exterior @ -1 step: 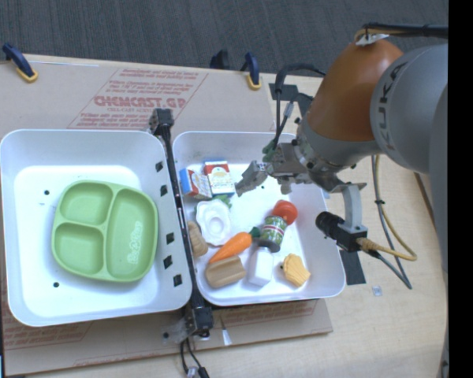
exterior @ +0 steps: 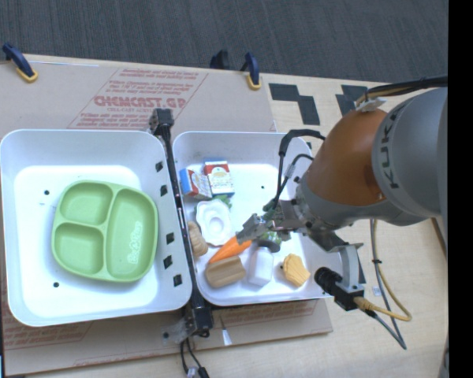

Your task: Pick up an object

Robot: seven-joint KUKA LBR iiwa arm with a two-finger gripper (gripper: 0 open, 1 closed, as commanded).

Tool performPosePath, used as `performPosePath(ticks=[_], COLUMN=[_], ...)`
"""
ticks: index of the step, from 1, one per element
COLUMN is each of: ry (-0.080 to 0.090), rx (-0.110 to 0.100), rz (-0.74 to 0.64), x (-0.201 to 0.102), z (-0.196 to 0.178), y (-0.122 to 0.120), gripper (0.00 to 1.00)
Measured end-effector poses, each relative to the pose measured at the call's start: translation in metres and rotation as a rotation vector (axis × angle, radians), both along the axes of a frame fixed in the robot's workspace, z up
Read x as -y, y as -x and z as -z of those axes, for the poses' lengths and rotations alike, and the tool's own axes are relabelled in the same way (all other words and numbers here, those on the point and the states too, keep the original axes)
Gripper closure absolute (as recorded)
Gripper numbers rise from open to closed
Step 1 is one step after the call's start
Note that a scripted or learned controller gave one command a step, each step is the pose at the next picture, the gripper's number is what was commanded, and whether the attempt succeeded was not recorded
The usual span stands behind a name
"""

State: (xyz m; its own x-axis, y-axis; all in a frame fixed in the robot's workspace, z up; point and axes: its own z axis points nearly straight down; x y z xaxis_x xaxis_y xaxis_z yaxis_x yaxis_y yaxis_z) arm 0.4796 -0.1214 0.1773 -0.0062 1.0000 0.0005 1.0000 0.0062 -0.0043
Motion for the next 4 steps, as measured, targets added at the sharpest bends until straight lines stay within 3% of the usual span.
performPosePath(ticks=[1, 2, 3, 4], ry=[0.000, 0.000, -0.001, 0.002], rx=[0.003, 0.001, 0.002, 0.006], rz=[-0.002, 0.000, -0.006, 0.001], x=[-0.006, 0.021, 0.021, 0.028], z=[0.075, 0.086, 0.075, -0.045], y=[-0.091, 0.004, 0.002, 0.002], gripper=[0.00, 0.00, 1.00, 1.00])
